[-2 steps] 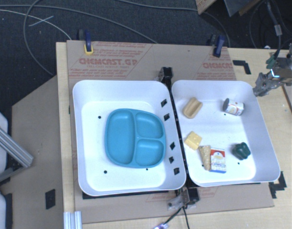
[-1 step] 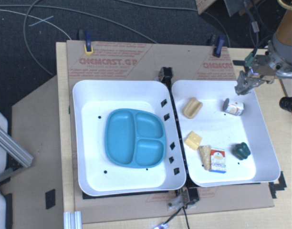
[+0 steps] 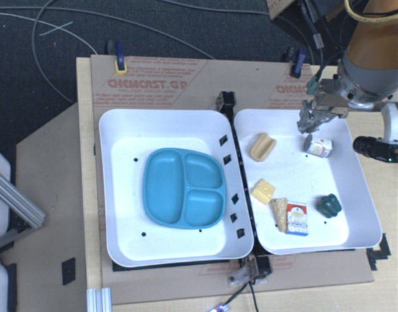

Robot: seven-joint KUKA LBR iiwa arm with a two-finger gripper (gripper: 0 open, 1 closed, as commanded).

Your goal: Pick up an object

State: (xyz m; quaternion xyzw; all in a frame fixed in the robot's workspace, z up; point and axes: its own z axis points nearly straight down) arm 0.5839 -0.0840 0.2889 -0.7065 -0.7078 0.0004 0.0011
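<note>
My gripper hangs over the far part of the right bin, just left of and above a small white can with a red mark. Nothing shows between the fingers. The same bin holds a tan bread-like roll, a yellow cheese-like block, a brown cracker stick, a small red and white box and a dark green lump.
A blue divided plate lies in the left bin. A black divider with clips runs between the bins. The grey and orange arm comes in from the upper right. Cables cross the dark floor behind the bench.
</note>
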